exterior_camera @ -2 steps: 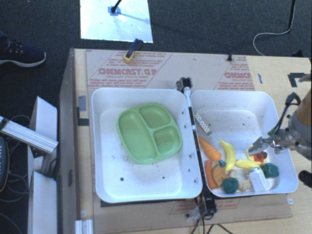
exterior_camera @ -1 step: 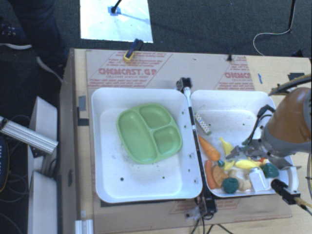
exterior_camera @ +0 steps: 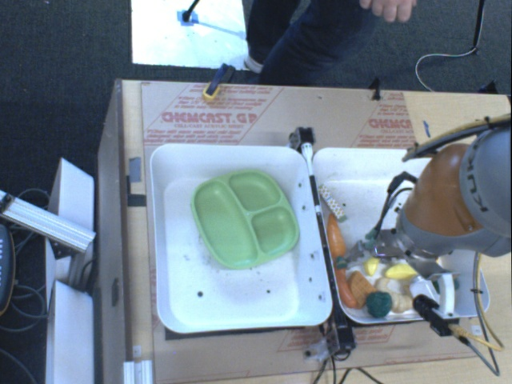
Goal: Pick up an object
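The arm (exterior_camera: 460, 198) comes in from the right and bends down over the right bin (exterior_camera: 360, 174), its orange band and grey wrist covering much of that bin's far side. The gripper (exterior_camera: 384, 250) sits low among the objects at the bin's near end, but the wrist hides its business end, so I cannot tell how it is set or whether anything is caught in it.

The things to be picked lie crowded in the near left corner of that bin. An orange carrot-shaped piece (exterior_camera: 336, 237) lies along the left wall, with another orange piece (exterior_camera: 358, 286) nearer the front. A dark green lump (exterior_camera: 379, 303) rests at the front edge, touching pale, yellowish pieces (exterior_camera: 398, 274) just beside the gripper. A small white speckled block (exterior_camera: 332, 201) lies apart, further back near the divider.

The left bin (exterior_camera: 180, 294) holds a light green divided plate (exterior_camera: 244, 217) with three compartments, lying flat near the middle. Both bins rest on the table (exterior_camera: 200, 110), which is covered with a printed cardboard sheet. A person (exterior_camera: 320, 14) stands behind the table, one hand hanging down.
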Tool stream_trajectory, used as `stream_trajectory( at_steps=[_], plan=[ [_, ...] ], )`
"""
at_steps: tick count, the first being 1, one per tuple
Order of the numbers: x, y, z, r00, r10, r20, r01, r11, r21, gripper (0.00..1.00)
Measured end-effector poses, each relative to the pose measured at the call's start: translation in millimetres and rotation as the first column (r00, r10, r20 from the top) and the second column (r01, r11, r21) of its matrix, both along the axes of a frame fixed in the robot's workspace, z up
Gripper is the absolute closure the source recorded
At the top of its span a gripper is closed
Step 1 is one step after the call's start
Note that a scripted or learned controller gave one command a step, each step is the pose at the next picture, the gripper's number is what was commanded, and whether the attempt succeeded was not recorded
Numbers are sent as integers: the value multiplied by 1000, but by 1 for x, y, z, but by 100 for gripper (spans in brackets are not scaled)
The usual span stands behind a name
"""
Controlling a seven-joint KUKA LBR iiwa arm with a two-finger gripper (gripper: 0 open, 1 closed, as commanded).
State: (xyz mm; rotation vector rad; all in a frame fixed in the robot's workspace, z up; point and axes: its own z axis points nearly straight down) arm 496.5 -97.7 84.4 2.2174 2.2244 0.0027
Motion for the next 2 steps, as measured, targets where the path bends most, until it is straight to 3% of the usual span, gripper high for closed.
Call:
stream_trajectory(
  at_steps=[1, 2],
  plan=[
    [5, -1, 14, 1000, -1, 14, 1, 1000, -3, 100],
    [-10, 83, 101, 1000, 1, 2, -1, 1000, 1, 100]
  ],
)
